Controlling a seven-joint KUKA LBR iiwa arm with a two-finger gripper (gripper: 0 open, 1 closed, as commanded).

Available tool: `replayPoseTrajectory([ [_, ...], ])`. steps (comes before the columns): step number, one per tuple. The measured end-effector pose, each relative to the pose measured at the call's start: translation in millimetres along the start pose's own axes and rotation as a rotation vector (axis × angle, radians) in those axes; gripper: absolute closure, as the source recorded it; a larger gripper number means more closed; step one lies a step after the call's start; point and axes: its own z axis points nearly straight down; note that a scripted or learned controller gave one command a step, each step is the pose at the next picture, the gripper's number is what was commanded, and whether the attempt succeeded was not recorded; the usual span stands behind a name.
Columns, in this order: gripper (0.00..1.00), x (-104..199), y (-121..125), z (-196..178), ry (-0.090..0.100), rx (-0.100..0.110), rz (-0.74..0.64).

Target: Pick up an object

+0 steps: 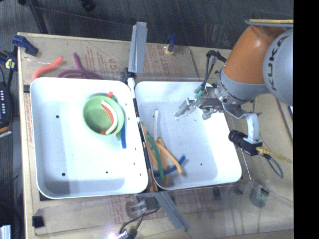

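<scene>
Blurring over the right bin [227,171], the gripper [187,108] looks indistinct.

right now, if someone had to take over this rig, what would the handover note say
Gripper: hangs over the upper part of the right bin, nothing seen between its jaws; whether they are open or shut is unclear.
Things: a bundle of coloured sticks (orange, green, blue) lies along the right bin's left wall, with a pale stick just above it. The left bin holds a green bowl with a red-and-white piece in it and a blue stick beside it.
Done: nothing picked up yet.
Left: go down on one thing, grip it, lift it.
</scene>
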Motion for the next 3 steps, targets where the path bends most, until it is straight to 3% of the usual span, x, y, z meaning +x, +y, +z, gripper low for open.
replayPoseTrajectory([
  [1,0.00,10,-41,67,-0.001,-0.001,-0.192],
  [2,0.00,26,-52,162,-0.030,-0.021,-0.394],
  [3,1.00,32,-54,155,-0.015,-0.011,-0.404],
])
